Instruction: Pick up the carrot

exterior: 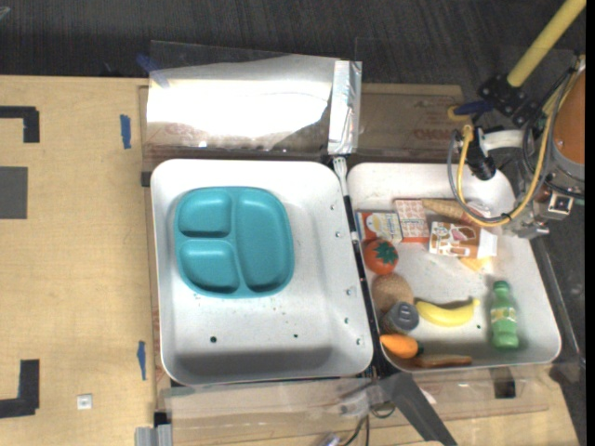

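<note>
Task progress: not yet begun as far as this view shows; the carrot [400, 346] lies untouched in the right bin [544, 291], so the approach, the grasp and the lift all appear to be left.

Carrot: a stubby orange piece at the near left corner of the right bin, close against the bin's left wall. Just far of it sits a dark grey round thing [403, 317], touching or nearly so, and a brown stick-like item [444, 361] lies just to its right along the near wall.

Neighbours: a banana [448, 313] and a green bottle [503, 315] lie to the right of the carrot; a tomato [380, 255] and a brown rounded fruit [391, 291] lie farther along the left wall; flat printed packets [423, 223] crowd the far part of the bin.

Tool: the arm's wrist end [490, 189] hangs over the far right corner of the right bin, wrapped in yellow and black cables, well apart from the carrot. I cannot tell how wide the tool stands, and nothing can be made out in its grip.

Left bin: it [325, 286] holds a teal divided plate [234, 240].

Likely hitch: my judgement is that the crowded corner leaves little room to close on the carrot alone.
</note>
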Tool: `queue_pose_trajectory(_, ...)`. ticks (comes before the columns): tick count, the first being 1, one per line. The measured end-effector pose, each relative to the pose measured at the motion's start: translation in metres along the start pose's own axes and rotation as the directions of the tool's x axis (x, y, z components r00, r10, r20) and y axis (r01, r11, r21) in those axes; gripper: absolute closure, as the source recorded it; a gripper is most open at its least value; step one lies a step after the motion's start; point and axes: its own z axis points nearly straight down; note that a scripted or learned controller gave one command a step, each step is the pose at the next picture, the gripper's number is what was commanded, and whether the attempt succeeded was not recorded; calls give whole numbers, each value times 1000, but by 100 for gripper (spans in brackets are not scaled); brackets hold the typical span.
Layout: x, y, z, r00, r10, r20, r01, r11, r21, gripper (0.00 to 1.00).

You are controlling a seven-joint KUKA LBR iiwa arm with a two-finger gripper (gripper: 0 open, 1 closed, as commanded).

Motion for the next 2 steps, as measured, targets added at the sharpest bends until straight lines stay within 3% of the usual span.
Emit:
queue_pose_trajectory(1, 17, -3, -6, 1000, 1, 0, -1, 1000, 0, 100)
queue_pose_trajectory(2, 35, -7, 46, 1000, 1, 8, -1, 1000, 1, 100)
